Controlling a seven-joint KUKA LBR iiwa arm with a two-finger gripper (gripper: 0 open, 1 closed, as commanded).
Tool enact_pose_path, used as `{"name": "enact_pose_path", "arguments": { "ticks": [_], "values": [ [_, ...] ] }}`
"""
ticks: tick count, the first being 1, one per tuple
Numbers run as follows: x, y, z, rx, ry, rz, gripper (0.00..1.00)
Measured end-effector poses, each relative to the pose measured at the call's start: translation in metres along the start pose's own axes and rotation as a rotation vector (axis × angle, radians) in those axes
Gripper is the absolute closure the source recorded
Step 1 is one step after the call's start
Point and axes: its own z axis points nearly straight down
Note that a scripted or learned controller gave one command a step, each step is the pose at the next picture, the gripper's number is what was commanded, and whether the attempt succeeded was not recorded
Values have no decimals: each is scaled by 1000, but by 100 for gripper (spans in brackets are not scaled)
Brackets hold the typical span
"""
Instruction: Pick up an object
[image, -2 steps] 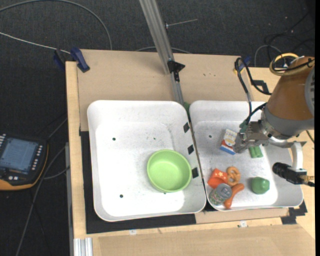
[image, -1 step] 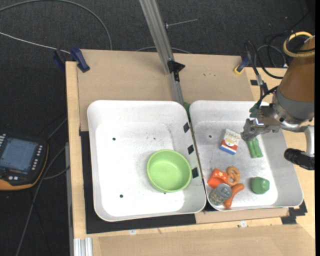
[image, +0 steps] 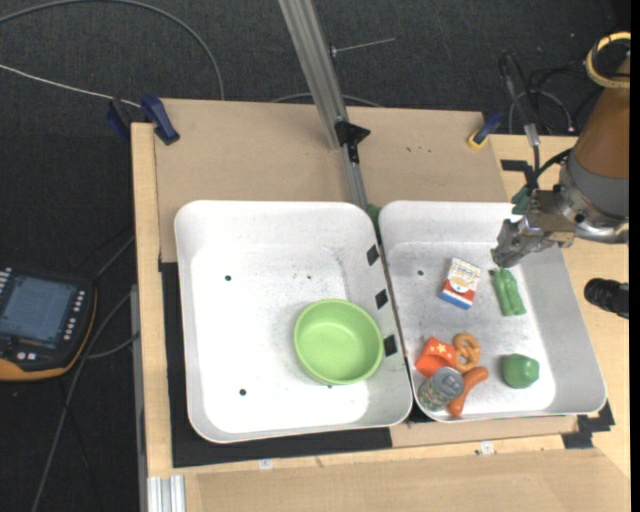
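The big brown bench (image: 260, 140) fills the middle of the frame. On it sit two white bins side by side. The left bin (image: 250, 240) holds a green bowl (image: 338, 341), low and toward its right side. The right bin (image: 420, 225) holds the small things.

The grey and orange arm (image: 600, 165) comes in from the upper right of the frame. Its gripper (image: 507, 247) hangs over the upper right part of the right bin. I cannot tell if the claw is spread or squeezed, because it looks too dark and small. Nothing shows in it, so I think the pick is not done yet. The reaching part looks about done, and the grabbing and lifting are left.

The thing nearest the claw is a long green toy (image: 509, 292). It lies flat just below the gripper, near the right side of the bin. Its long side runs up and down the frame, with the top end leaning a little left, toward the claw. I guess this is the one to pick.

Just left of it sits a small white, red and blue box (image: 460, 283). Lower down is a green ball-like toy (image: 520, 371). At the bottom middle of the bin is a pile of orange bits (image: 452, 355) with a round grey lid-like piece (image: 442, 385).
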Motion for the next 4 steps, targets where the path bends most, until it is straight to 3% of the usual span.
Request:
{"name": "enact_pose_path", "arguments": {
  "ticks": [4],
  "values": [
    [198, 20, 21, 4, 2, -3, 100]
  ]
}}
